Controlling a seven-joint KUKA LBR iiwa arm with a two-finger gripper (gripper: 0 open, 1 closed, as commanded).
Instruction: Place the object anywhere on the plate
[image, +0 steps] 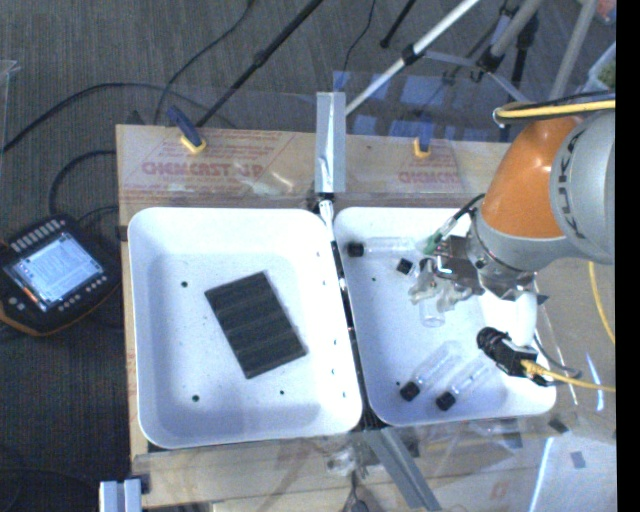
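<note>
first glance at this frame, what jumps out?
The grey arm with its orange band crowds in from the right, its tool low over the right bin among clear tubes with black caps. Next, the dark ribbed plate, lying at a slant in the middle of the left bin. A handheld pendant with a lit screen lies on the floor at left.

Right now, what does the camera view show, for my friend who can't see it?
A grey and orange robot arm reaches over the right white bin, which holds clear tubes with black caps. The left bin holds a dark ridged plate.
</note>
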